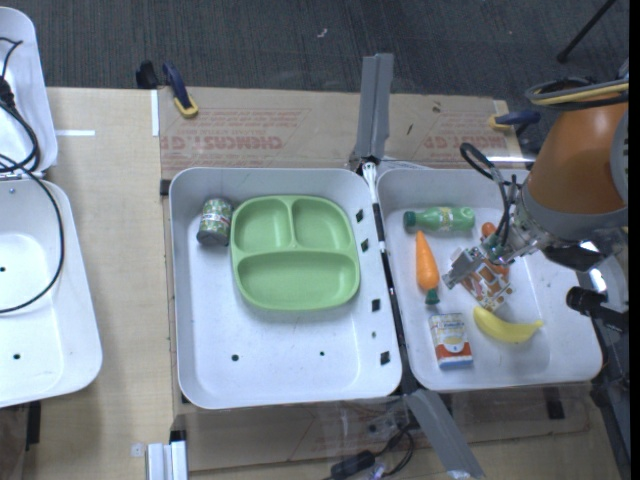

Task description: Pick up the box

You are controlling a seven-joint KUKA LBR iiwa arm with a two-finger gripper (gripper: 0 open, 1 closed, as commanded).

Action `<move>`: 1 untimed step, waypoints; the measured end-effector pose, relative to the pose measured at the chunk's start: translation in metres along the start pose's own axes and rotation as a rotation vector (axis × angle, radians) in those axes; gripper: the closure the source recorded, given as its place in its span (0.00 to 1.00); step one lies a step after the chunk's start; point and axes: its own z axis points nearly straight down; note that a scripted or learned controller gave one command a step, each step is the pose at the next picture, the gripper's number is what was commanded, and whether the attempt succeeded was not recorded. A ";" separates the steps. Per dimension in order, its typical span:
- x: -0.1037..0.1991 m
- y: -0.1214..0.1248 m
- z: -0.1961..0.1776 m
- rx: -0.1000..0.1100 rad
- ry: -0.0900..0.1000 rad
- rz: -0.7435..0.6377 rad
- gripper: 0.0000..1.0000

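A: Start at the near edge. What lies closest in the right bin point(570, 363)?

B: The box point(452, 340), a small carton with an orange and white face, lying flat near the bin's front wall. Nothing touches it. Just to its right and a little further back lies a banana point(508, 326), curved, near the box but apart from it.

A: And the gripper?

B: The gripper point(483, 273) hangs over the middle of that bin, behind the banana and well clear of the box. The metal parts at its tip are a tangle of grey and brown from this angle, so I cannot tell whether the fingers stand apart or together, nor whether anything sits between them. It looks close to the bin floor, just above the banana's left end, but contact is not clear.

A: What is beside it?

B: A carrot point(427, 261) lies lengthwise to its left, tip toward the back. Further back a green bottle point(441, 219) lies on its side near the rear wall.

A: The arm itself?

B: The orange band point(580, 158) bulks over the bin's far right corner.

A: And the left bin point(210, 368)?

B: It holds a green divided plate point(294, 251) in its back half, with a small can point(214, 221) just left of the plate.
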 end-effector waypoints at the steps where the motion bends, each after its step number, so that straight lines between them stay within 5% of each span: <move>1: 0.014 -0.010 0.044 -0.037 -0.028 0.140 0.00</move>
